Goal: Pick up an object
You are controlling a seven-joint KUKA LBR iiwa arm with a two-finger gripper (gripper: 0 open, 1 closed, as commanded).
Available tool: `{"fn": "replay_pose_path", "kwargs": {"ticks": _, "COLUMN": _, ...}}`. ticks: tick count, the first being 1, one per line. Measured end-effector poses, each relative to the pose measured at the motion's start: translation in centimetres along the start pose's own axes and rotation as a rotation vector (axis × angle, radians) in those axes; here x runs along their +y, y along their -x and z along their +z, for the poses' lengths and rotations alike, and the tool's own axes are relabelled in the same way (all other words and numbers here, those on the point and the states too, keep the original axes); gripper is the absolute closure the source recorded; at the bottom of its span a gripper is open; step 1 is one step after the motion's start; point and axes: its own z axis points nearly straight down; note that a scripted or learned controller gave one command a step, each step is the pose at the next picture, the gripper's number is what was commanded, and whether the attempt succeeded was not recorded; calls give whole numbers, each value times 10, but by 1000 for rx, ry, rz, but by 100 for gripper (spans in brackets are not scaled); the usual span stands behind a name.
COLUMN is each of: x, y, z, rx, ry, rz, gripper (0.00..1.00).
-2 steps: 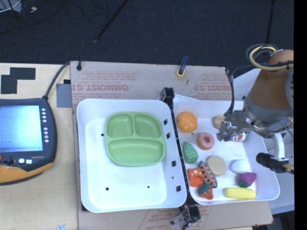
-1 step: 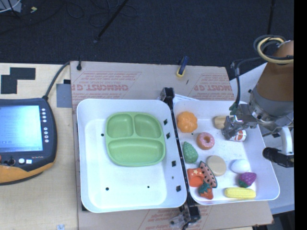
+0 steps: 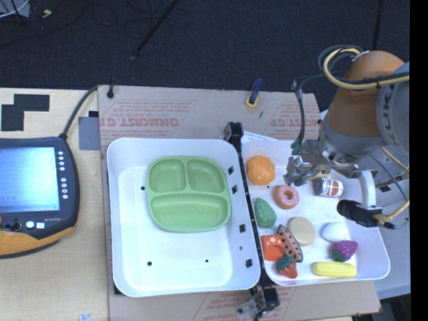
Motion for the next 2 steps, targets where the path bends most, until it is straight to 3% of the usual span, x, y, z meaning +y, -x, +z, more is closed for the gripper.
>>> {"fn": "replay_pose_path", "kwargs": {"ticks": 1, "x": 22, "y": -57, "z": -7, "rx": 0, "ry": 1, "rz": -1, "gripper": 100}}
{"fn": "replay_pose_path", "kwargs": {"ticks": 2, "x": 42, "y": -74, "z": -10, "rx": -1, "ry": 1, "rz": 2, "gripper": 100}}
